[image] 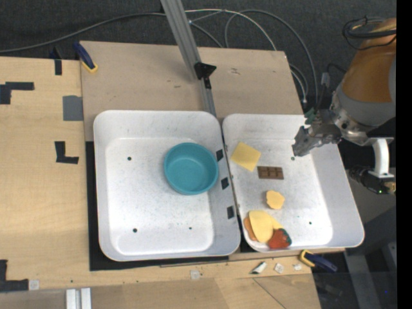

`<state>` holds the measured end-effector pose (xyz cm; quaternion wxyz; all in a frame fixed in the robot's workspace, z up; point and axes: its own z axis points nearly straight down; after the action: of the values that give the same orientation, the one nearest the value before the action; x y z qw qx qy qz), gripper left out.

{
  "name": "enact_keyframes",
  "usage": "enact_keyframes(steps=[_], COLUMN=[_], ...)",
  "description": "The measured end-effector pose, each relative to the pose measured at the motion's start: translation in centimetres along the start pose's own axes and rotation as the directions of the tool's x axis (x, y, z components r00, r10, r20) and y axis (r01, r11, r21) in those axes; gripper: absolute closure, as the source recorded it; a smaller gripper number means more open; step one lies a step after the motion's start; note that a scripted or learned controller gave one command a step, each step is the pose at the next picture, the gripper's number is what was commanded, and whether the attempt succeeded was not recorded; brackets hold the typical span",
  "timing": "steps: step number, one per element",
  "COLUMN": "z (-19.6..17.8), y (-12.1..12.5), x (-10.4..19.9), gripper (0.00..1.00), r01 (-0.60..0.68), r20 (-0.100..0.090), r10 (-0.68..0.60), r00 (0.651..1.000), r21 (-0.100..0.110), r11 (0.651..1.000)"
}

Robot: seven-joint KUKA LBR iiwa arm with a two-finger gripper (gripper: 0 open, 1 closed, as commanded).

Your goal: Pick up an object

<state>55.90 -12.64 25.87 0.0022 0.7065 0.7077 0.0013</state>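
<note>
Above, the gripper (301, 145) hovers over the right bin (335, 192); its finger spacing cannot be judged. Nearest, the chocolate bar (270, 172) looks light, stiff and flat: grasp across its short sides

Glossy plastic bowl (190, 167); speckled white bins (116, 172); wooden bench (38, 192).

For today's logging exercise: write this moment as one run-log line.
gripper: over right bin, upper right, holding nothing seen | right bin: cheese, chocolate | left bin: bowl | pick: not yet done
</note>
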Motion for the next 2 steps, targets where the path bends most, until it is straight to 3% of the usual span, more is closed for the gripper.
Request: enact_keyframes(steps=[1, 2], z=[-0.4, 1.4], y=[-1.3, -2.4], x=[5.4, 10.8], gripper=[1.0, 1.0], r01=[0.005, 0.004], r20=[-0.003, -0.003], r10=[-0.005, -0.004], r00=[1.0, 1.0], r21=[0.006, 0.009], r11=[1.0, 1.0])
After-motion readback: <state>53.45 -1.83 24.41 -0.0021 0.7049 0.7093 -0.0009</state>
